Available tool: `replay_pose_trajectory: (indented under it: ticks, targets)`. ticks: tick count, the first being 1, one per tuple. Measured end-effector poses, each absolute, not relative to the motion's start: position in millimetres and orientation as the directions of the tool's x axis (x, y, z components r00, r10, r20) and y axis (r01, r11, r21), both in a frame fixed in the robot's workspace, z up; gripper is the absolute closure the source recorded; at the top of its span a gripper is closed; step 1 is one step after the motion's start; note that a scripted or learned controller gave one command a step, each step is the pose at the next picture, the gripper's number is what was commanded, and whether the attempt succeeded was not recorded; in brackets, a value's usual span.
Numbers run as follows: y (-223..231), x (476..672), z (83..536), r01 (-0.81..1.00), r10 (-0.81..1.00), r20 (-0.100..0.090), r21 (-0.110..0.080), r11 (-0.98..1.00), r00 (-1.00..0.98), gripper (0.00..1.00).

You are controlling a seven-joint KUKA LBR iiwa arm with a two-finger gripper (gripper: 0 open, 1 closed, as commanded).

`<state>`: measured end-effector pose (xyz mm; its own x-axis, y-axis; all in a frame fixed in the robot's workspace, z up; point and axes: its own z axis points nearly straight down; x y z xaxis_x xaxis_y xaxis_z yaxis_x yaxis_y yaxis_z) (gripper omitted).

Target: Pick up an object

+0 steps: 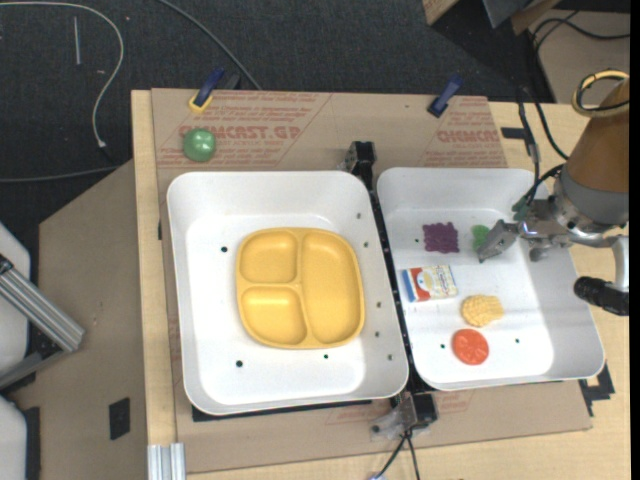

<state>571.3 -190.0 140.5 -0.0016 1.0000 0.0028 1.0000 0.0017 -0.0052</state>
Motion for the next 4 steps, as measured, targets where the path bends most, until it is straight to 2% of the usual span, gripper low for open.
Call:
replay_pose_trajectory:
  ticks: [1, 2, 4]
  targets:
    - [-189.0, 570.7, 87.7, 1.0, 1.0, 0.003, -0.006, 0.0, 0.0, 0.0]
    - [-189.4, 572.5, 102.3, 1.0, 1.0, 0.002, 0.001, 0.0, 0.0, 1.0]
    - [-185.8, 579.9, 214.3, 1.0, 1.0, -0.001, 0.005, 0.002, -0.002, 1.0]
